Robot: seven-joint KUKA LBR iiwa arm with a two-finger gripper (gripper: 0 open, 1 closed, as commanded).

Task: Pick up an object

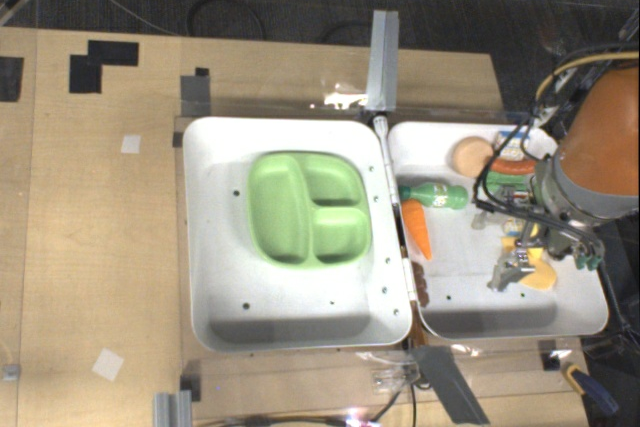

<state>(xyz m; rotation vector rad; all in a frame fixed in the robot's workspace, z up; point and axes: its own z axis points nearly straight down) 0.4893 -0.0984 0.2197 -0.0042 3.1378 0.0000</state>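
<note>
Camera view shows the grey arm (590, 165) with its orange band reaching in from the right and bending down over the right bin (470, 310), the wrist pointing toward the bin floor. The end effector (512, 273) hangs low in that bin's near right part; whether it is released or clenched cannot be told. A yellow object (540, 277) lies just to its right, touching or nearly so, not visibly grasped. Up and to the left of the end effector lie an orange carrot (416, 229), a green bottle (436, 196) and a tan round piece (470, 155). Far to its left, the left bin (215, 315) on the counter (90, 245) carries a green divided tray (306, 207).
</note>
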